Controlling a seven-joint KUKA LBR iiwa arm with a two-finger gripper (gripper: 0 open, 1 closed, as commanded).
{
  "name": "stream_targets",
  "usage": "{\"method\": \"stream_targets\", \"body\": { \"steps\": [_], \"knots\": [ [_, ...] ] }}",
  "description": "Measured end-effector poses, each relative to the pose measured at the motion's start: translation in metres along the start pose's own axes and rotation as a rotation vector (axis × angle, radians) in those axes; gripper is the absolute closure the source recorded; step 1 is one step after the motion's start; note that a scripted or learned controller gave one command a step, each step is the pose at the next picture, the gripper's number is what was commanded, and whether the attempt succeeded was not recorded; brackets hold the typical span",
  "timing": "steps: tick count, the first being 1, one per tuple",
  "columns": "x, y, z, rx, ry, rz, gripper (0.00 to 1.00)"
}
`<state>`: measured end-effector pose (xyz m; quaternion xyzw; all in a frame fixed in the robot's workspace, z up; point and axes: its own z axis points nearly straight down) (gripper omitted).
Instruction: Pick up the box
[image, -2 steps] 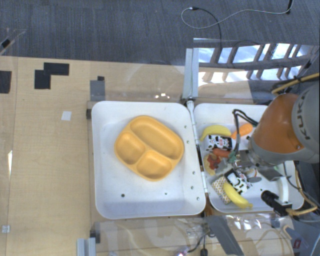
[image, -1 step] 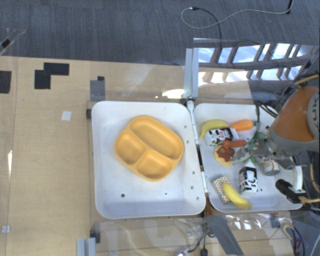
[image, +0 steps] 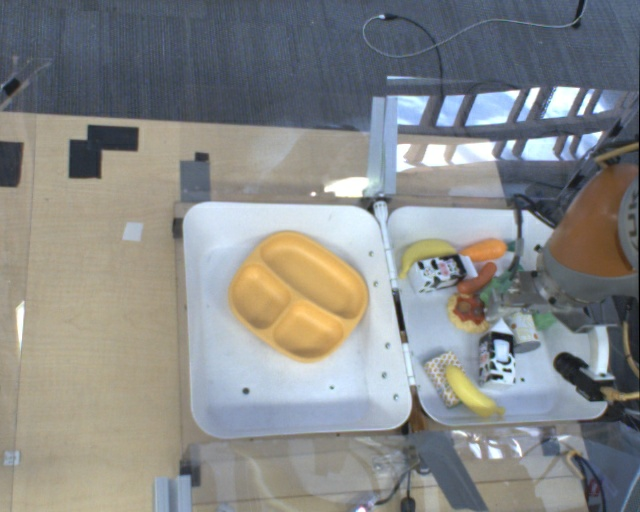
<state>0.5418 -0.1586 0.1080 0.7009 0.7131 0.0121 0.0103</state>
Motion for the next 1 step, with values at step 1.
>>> {"method": "stream_targets", "body": {
  "steps": [1],
  "knots": [
    [0.0007, 0.0026, -0.0116, -0.006, -0.001, -0.003, 1.0]
  ]
}}
